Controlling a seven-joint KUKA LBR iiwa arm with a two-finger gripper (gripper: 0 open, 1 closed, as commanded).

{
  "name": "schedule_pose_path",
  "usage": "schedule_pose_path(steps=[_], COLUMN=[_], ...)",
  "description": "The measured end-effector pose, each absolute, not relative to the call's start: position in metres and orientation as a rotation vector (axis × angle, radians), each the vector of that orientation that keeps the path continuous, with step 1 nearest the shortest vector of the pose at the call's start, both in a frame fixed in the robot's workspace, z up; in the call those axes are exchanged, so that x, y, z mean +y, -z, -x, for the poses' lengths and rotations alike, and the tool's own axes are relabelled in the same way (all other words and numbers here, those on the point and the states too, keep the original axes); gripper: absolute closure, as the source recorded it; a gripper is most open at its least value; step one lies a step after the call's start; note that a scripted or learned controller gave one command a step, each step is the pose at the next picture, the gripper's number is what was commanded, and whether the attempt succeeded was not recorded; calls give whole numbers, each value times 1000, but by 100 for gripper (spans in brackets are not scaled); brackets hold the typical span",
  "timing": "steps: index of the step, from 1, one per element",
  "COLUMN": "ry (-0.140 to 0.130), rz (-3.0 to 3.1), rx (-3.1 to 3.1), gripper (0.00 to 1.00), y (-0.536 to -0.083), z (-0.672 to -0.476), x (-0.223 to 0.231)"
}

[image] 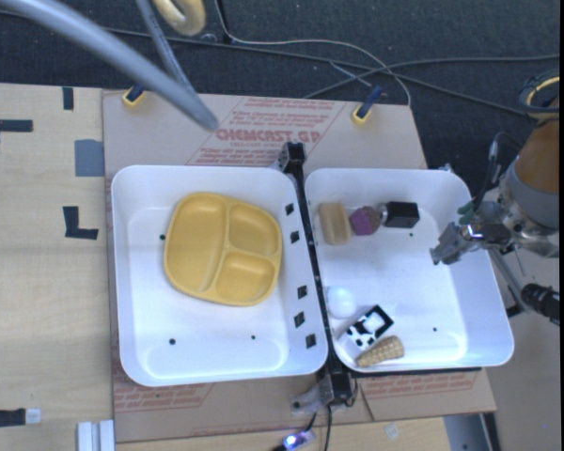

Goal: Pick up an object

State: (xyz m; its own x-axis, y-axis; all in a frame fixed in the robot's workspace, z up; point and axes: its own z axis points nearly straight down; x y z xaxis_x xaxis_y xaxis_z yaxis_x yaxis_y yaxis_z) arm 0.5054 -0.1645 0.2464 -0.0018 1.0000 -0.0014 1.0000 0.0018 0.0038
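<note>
purple round object (364, 220) lies beside a tan block (334, 223); gripper (448, 248) (grasp state unclear).

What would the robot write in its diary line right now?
stage: approach | end effector: over right bin's right edge, nothing seen held | purple object: in right bin | yellow plate: in left bin

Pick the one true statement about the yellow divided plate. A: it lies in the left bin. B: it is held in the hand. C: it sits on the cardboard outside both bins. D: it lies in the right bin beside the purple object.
A: the yellow divided plate lies flat on the floor of the left bin, across the divider from the purple object in the right bin.
</note>
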Motion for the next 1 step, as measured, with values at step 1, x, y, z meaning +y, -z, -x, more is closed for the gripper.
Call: schedule_pose_path(steps=[1], ry=[0], rz=[-2215], rx=[2229], gripper=[100], y=[-237], z=[-535], x=[-122])
